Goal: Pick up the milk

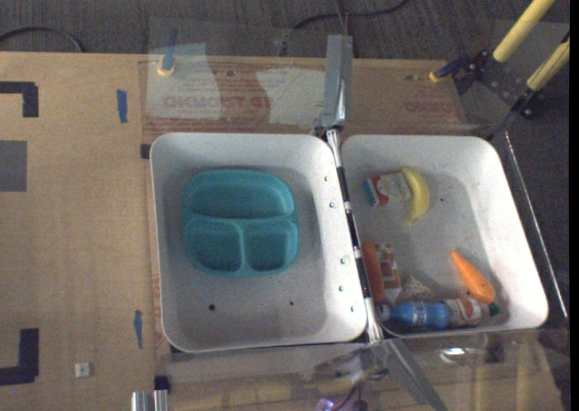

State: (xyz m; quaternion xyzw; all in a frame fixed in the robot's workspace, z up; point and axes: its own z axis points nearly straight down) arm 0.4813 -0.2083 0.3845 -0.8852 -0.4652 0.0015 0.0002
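The milk point(387, 188) is a small white carton with red and blue print. It lies on its side in the upper left part of the right bin point(517, 246). A yellow banana point(417, 194) rests against the carton's right side, touching it.
In the right bin, an orange carrot point(473, 276) lies at the lower right. A blue-labelled bottle point(436, 314) lies along the front wall, and an orange-red packet point(382, 271) lies by the left wall. The left bin point(174, 296) holds a teal divided plate point(240, 221).
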